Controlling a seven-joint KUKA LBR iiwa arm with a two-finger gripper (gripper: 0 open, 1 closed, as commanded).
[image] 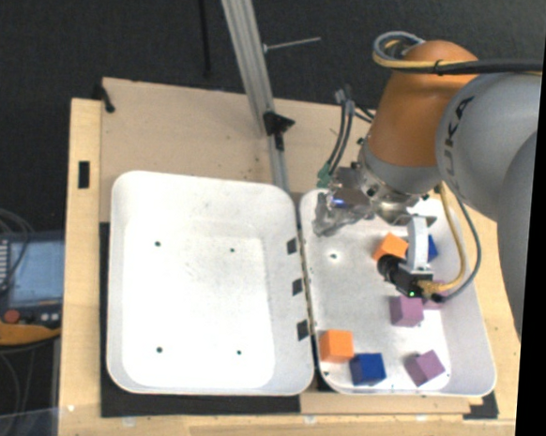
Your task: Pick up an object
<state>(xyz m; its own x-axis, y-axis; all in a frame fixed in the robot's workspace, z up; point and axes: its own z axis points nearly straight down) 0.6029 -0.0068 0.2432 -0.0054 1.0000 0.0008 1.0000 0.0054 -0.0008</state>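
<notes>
My gripper hangs over the far left corner of the right bin, close to the wall between the two bins. Nothing shows in its grasp. Several small blocks lie in this bin. An orange block and a blue block sit just right of the gripper, partly covered by the wrist. A purple cube lies in the middle right. Along the near edge sit an orange cube, a blue cube and a second purple cube.
The left bin stands beside the right one, and a low wall with black clips divides them. A slanted metal rail crosses behind the bins. The bulky arm overhangs the right bin's far side.
</notes>
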